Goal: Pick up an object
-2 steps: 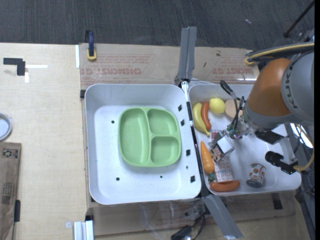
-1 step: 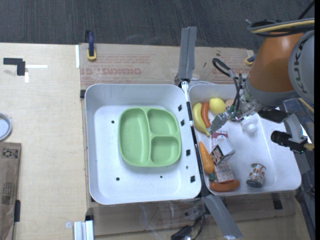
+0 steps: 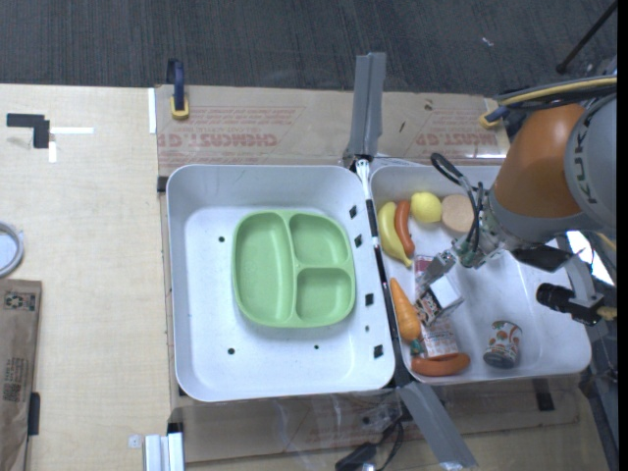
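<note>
Over the right bin [image 3: 549, 356] you are seeing the gripper [image 3: 444, 268] hanging above a packet [image 3: 439, 297]; its fingers' spread cannot be told. Lying around it are a banana [image 3: 392, 232], lemon [image 3: 426, 206], carrot [image 3: 403, 307], sausage [image 3: 440, 364] and can [image 3: 502, 344]. Sitting in the left bin [image 3: 196, 292] is a green tray [image 3: 292, 267]. No label is reading clearly.
</note>
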`<state>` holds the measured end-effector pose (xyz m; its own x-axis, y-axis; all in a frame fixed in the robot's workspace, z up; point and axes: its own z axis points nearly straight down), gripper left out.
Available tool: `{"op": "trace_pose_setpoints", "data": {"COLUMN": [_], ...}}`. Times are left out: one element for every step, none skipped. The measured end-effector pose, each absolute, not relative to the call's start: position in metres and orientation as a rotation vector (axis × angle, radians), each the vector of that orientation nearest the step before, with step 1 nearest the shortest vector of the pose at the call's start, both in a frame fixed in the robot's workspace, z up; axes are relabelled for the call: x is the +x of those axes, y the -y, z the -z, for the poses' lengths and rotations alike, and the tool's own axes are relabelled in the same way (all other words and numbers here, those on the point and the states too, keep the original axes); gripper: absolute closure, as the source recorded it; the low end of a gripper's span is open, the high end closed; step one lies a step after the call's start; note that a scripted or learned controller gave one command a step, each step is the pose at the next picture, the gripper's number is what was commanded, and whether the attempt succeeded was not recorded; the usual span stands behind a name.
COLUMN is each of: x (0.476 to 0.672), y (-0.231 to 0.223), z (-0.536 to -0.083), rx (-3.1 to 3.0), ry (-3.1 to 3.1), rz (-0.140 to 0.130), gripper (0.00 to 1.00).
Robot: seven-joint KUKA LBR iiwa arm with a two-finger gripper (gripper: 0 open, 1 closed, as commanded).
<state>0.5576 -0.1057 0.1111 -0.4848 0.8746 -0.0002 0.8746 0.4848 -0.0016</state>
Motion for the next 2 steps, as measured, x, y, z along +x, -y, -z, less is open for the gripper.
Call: {"op": "trace_pose_setpoints", "data": {"x": [0.532,0.559], "y": [0.103,0.084], "z": [-0.096,-0.191], "rx": [-1.852,-2.134], "ry": [2.546,2.306], "rz": [0.007,-0.004], "gripper": [0.0,0.0]}}
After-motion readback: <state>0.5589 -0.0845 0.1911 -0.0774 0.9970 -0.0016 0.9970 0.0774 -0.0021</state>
